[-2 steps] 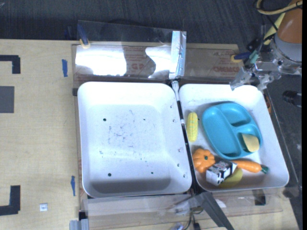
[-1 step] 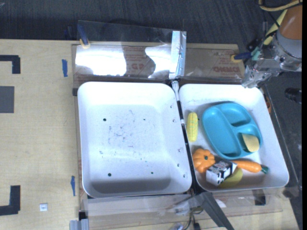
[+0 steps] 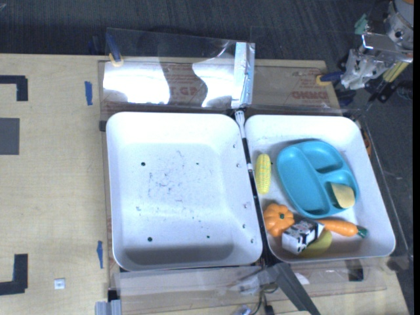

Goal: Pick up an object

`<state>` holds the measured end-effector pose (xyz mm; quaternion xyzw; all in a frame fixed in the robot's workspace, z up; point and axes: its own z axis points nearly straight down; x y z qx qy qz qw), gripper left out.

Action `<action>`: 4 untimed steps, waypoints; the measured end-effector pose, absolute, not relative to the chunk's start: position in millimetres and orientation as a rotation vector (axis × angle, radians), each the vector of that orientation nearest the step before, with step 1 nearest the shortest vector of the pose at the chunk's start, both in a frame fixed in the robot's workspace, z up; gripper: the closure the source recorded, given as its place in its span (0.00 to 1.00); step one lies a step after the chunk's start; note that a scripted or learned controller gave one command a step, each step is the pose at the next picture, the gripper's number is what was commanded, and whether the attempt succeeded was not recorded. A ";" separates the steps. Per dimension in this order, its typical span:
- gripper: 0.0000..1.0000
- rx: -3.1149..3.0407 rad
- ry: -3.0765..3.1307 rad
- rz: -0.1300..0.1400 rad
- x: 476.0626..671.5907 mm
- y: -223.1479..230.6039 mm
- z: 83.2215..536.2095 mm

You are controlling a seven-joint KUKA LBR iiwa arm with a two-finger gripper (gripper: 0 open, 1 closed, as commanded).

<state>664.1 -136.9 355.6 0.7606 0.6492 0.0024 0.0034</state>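
Note:
The right bin point(image 3: 374, 176) holds a blue divided plate point(image 3: 310, 174) with a pale yellow piece point(image 3: 343, 194) in its lower right section. Left of the plate lies a yellow corn cob point(image 3: 263, 173). Along the bin's front are an orange pumpkin point(image 3: 277, 218), a carrot point(image 3: 340, 228), and a small white and black object point(image 3: 299, 235) resting on a yellow-green item point(image 3: 322, 242). My gripper point(image 3: 361, 63) hangs at the top right, beyond the right bin's back corner and outside both bins, with nothing seen in it.
The left bin point(image 3: 177, 189) shows only its white floor with faint marks. A clear plastic sheet and a cardboard strip point(image 3: 197, 84) lie behind the bins. The wooden bench point(image 3: 46, 195) stretches to the left.

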 end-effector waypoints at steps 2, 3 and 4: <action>1.00 2.692 1.622 -0.003 639.3 -138.3 394.6; 1.00 2.737 1.539 -0.001 664.5 -164.4 385.3; 1.00 2.749 1.512 0.001 666.8 -200.7 398.0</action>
